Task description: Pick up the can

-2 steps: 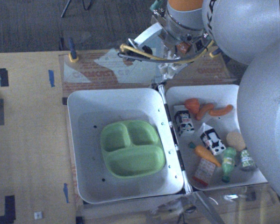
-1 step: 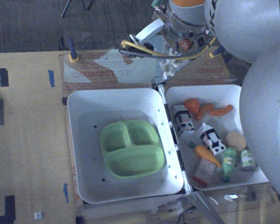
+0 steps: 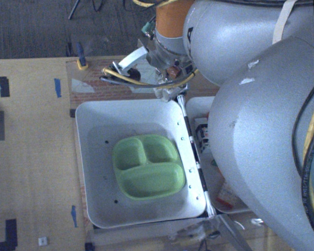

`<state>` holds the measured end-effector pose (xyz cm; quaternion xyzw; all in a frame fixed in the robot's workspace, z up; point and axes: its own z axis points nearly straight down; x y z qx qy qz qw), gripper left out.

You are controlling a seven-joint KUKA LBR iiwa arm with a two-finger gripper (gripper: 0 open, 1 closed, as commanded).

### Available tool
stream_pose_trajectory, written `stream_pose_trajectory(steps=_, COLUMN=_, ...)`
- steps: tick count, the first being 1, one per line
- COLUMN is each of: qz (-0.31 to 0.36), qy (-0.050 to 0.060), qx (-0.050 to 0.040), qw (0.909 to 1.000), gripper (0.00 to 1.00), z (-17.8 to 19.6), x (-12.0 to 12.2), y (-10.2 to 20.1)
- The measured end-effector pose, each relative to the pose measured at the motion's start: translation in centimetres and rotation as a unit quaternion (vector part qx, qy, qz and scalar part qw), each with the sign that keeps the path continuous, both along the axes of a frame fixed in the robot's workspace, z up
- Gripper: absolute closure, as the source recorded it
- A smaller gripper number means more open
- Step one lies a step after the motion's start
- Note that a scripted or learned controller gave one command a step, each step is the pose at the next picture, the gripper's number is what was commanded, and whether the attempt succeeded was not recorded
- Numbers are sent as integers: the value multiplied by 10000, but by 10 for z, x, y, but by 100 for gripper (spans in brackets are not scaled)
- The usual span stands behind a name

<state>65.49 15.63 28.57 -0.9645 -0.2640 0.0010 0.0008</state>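
Note:
My gripper (image 3: 167,87) hangs over the far rim between the two bins, below the orange band (image 3: 173,11) of the wrist, with yellow cables looped at its left. The grey arm (image 3: 261,117) covers most of the right bin (image 3: 198,107). A small red and white object (image 3: 227,197) peeks out from under the arm near that bin's front; I cannot tell whether it is the can. A dark and white item (image 3: 202,135) lies by the right bin's left wall.
A green divided plate (image 3: 147,167) lies in the middle of the left bin (image 3: 93,152). The metal divider rail (image 3: 194,157) runs between the bins. Wooden bench (image 3: 32,155) with blue tape marks spreads to the left.

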Motion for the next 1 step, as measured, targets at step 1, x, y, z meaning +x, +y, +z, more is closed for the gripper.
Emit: stream_pose_trajectory(steps=1, qz=-1299, qy=-24, qx=4, qw=9915, gripper=100, z=135, x=4, y=55)
